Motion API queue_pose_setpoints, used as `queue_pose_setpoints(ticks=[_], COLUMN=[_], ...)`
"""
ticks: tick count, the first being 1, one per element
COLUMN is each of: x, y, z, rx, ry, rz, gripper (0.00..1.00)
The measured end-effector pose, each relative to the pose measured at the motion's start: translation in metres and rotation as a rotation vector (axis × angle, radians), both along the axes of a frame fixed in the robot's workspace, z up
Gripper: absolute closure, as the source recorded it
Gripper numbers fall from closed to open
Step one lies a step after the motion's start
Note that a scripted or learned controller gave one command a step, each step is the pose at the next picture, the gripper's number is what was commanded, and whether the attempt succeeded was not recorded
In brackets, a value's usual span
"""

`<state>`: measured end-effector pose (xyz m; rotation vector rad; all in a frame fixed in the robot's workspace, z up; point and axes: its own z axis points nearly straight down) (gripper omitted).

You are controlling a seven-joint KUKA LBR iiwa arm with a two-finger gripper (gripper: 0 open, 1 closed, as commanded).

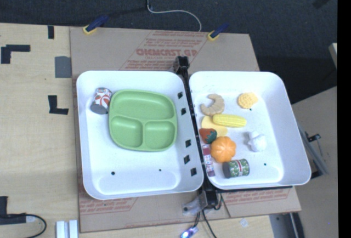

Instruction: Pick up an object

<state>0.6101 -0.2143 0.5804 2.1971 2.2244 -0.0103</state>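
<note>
1. Left bin (88,176), left of centre: you see a green divided plate (143,120) with a small red-and-white can (101,101) just beside its upper-left edge.
2. Right bin (285,138), right of centre: the candidates lie clustered along its left side: a croissant (214,104), a yellow cookie (247,100), a corn cob (228,120), an orange (223,148), a dark can (236,168) and a white lump (256,141).
3. Progress: nothing is lifted; you should judge the pick not yet begun. The claw's state cannot be told here.

A lab: white bins (88,176) clamped on cardboard (164,50), loose cable (164,11).
</note>
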Motion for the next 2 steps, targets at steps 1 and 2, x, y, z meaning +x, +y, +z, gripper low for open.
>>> queue_pose_setpoints(ticks=[1,2], x=[0.001,0.002], y=[0.001,0.003], z=[0.010,0.020], rx=[-0.001,-0.002], ry=[-0.001,-0.002], rz=[0.002,0.004], gripper=[1.00,1.00])
